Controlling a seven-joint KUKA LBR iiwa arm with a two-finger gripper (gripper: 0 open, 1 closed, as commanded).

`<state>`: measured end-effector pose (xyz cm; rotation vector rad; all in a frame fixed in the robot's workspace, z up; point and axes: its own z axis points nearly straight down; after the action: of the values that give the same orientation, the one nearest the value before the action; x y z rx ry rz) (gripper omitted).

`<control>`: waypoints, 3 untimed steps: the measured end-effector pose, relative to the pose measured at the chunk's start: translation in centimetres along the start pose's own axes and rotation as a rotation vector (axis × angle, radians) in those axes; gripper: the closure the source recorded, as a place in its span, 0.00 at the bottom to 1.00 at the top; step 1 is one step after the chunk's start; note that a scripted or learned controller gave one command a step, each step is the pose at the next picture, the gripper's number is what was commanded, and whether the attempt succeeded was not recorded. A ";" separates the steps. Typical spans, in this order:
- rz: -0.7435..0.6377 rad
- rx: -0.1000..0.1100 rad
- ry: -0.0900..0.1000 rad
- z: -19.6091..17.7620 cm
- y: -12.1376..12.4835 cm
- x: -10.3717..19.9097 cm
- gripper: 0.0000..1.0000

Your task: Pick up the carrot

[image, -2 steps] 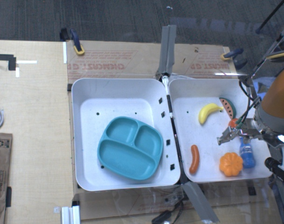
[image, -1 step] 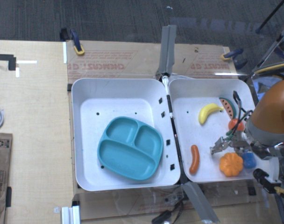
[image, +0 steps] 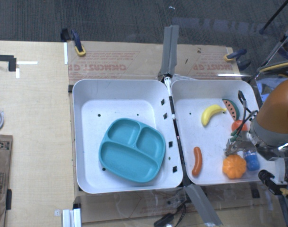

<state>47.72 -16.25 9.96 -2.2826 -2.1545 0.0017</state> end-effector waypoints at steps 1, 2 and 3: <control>-0.050 -0.001 -0.002 -11.8 -0.2 5.2 1.00; -0.050 -0.001 -0.002 -11.8 -0.2 5.2 0.00; -0.042 -0.002 -0.001 -0.1 0.0 0.1 0.00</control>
<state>47.72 -16.18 10.04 -2.2385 -2.2031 0.0016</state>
